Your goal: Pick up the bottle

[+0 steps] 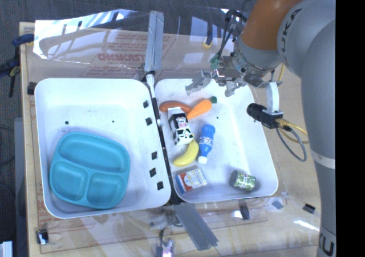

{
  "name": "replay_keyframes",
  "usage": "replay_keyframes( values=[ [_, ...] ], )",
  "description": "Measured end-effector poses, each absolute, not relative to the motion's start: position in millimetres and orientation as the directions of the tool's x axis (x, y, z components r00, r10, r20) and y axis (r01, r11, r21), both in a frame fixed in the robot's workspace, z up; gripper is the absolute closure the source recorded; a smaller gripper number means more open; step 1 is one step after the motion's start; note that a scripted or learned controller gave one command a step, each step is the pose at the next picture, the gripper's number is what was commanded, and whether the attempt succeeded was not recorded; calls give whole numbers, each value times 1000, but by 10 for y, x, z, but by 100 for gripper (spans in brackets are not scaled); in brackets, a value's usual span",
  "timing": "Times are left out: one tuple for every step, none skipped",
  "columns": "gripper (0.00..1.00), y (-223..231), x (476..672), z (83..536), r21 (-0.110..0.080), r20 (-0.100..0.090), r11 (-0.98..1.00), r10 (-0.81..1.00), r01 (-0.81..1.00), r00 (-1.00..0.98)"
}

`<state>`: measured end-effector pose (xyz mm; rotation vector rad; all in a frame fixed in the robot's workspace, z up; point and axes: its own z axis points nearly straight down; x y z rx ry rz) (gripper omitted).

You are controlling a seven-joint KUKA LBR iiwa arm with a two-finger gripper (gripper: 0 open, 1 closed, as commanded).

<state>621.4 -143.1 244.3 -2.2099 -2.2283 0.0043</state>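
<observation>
On the bench, the right bin (259, 153) holds the bottle (206, 142) beside a banana (186, 154). The gripper (214, 83), fingers apart, should descend above the bottle, avoiding the banana.

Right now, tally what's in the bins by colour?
Blue: 2, the tray and the bottle
Orange: 2, the carrot and the sausage
Yellow: 1, the banana
Green: 1, the can
Black-and-white: 1, the cow toy
Red-and-white: 1, the carton
Total: 8
</observation>
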Motion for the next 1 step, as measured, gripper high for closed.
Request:
replay_keyframes(
  values=[
    [0, -1642, 6007, 1169, 21, -3, -6, 1000, 1000, 6]
  ],
)
